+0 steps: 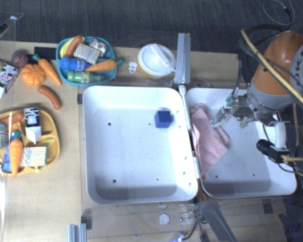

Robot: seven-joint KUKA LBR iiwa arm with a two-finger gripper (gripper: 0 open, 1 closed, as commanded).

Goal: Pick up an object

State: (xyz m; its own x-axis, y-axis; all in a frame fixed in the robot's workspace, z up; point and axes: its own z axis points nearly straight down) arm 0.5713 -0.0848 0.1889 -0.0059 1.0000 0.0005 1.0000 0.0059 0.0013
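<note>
Gripper [223, 116] over right bin [252, 178], just beside pink cloth [208, 137]; open or closed, cannot tell. Blue block [163, 118] in left bin [126, 180].

Both white bins [136, 185] look like smooth plastic with a dull sheen, and the bench [35, 205] on their left like pale matt wood. The pink cloth [209, 137] in the right bin is soft, creased fabric. The blue cube [163, 118] in the left bin looks matt.
</note>
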